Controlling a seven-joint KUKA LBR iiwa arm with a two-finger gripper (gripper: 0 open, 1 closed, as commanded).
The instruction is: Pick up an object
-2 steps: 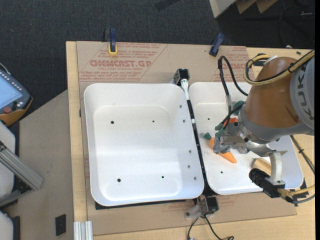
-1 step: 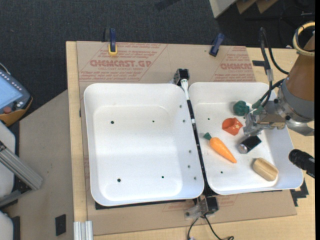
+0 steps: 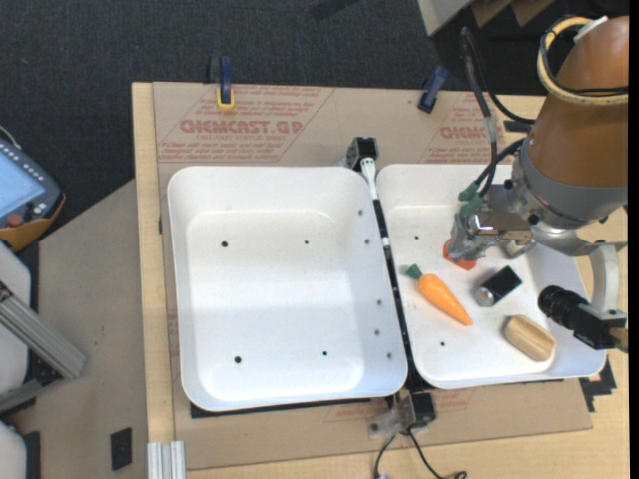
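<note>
The hand is low in the right bin, over a small orange piece; whether it is clenched I cannot tell. This looks like the grasp step; next, closing and lifting. A carrot lies near.

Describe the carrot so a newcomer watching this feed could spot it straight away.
Start at the right-hand white bin, the one the arm reaches into. Near its left side, just past the divider between the bins, lies the toy carrot, pointing toward the lower right. It is the long orange cone with a green stub, unlike the black block and tan wooden piece to its right.
</note>
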